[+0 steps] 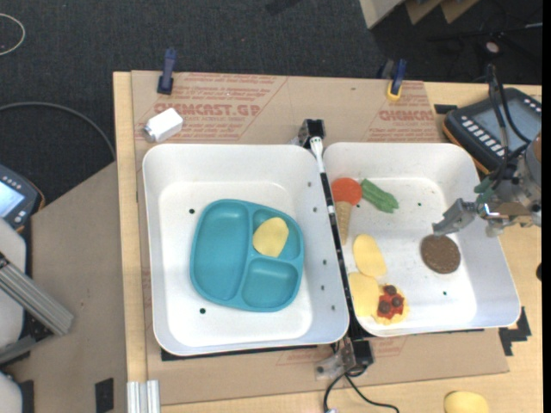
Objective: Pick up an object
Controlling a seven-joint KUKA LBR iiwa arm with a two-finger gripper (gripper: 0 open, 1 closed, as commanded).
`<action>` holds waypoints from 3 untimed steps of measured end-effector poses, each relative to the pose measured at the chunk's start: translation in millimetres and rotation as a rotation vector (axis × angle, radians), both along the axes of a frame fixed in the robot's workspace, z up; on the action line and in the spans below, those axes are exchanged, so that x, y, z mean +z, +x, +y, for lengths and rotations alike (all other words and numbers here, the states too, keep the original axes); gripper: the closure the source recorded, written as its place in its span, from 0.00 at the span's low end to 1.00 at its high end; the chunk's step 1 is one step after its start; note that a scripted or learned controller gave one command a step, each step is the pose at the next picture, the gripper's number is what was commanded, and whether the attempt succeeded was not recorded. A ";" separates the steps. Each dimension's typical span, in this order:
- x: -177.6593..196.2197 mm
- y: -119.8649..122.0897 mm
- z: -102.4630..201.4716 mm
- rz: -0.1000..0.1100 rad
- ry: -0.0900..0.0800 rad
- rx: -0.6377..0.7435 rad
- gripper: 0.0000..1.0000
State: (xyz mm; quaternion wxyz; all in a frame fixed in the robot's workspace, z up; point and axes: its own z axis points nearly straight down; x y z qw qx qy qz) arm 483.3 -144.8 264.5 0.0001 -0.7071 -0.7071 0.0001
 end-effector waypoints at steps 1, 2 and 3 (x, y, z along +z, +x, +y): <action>78.2 -2.9 27.4 -0.010 -0.002 0.004 0.00; 58.4 -3.9 146.6 0.003 0.004 0.012 0.00; 69.9 -3.1 139.5 -0.002 0.000 0.000 1.00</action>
